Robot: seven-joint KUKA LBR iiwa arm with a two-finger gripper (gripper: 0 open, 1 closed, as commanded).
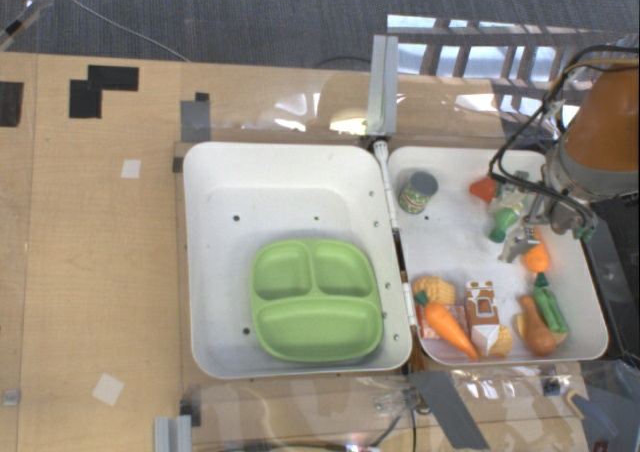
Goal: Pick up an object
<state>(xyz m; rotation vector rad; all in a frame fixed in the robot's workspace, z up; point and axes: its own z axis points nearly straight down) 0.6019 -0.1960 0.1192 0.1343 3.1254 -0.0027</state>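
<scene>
One gripper [517, 243], low in right bin [597, 338], upper right part, under grey wrist and orange band. Cannot tell how wide it stands: too small, cables across it. Nothing seen clamped.

Touching or just beside, on its left: green toy [502, 224], likeliest target. Up-left of that, near: red toy [483, 189]. Just below-right of gripper: orange ball [538, 260], near bin wall. Further out, upper left of same bin, well apart: can [417, 192], on its side. Along front edge, packed close: corn [433, 290], carrot [448, 328], carton [484, 315], brown toy [536, 332], dark green toy [548, 304]. In left bin [200, 240]: green plate [315, 300], far from the action.

Risks, judged from layout:
- Closing beside green toy instead of around it; small rounded piece, likely to squirt sideways toward red toy.
- Nudging orange ball on descent or closing; round, so apt to roll along wall or into front cluster.
- Pinching two pieces at once, green toy plus ball, then dropping one or both on lift.
- Coming up with nothing if aim sits in the gap between pieces.
- Cables near wrist possibly dragging across toys, shifting target before closing.
</scene>
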